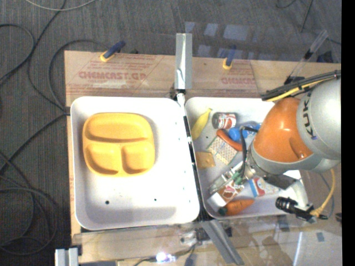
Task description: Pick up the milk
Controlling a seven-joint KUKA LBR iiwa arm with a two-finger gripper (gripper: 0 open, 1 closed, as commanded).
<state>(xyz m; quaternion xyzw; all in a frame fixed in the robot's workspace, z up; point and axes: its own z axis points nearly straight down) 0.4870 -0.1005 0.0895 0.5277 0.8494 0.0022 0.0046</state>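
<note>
**A:** Where is the milk [260,188] sitting?

**B:** Take the banana [201,123] as the mark; it is lying in the far left corner of the right bin [195,165]. The milk, which is looking like a white carton with blue and red print, is lying well away from the banana, toward the near side and off to the view's right. It is resting flat near the bin's front wall, and the arm's orange band [283,132] is partly covering it.

**A:** And the gripper [233,180]?

**B:** It is reaching down into the same bin, nearer than the banana and to its right, among the clutter and just left of the milk. I cannot tell how wide it is standing, because the metal parts are blending into the objects under them. I cannot tell whether it is gripping anything either.

**A:** What else is lying around the banana?

**B:** A red can [224,119] is lying just to its right. A patterned packet [223,149] is sitting a little nearer than the banana, and a small brown square [205,159] is sitting nearer again. An orange carrot-like piece [239,206] is resting far from the banana, by the front wall.

**A:** And on the banana's other side?

**B:** A yellow divided tray [119,143] is sitting in the left bin [111,209], well to the banana's left.
</note>
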